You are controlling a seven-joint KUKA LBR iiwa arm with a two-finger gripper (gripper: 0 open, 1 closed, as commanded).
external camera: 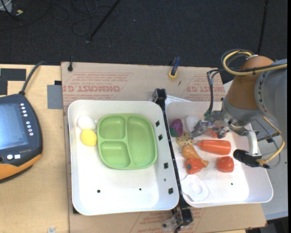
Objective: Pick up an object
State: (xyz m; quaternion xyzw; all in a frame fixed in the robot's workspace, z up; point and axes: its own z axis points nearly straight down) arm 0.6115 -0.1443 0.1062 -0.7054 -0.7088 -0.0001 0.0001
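Observation:
The right bin point(254, 191) holds several toy foods. There is an orange carrot point(214, 146), a red tomato point(225, 164), a red pepper point(194, 166), an orange piece point(189, 152), a speckled tan block point(184, 140), a purple piece point(176, 127) and a white piece point(191, 121). My gripper point(207, 127) hangs low over the back of this bin, just above the carrot's far side and right of the white piece. The wrist hides whatever lies directly beneath it.
The left bin point(116, 191) holds a green divided plate point(127, 141), a white egg point(86, 123) and a yellow lemon point(88, 138). A white lid-like piece point(196, 188) lies at the right bin's front left. A tablet pendant point(12, 132) sits far left.

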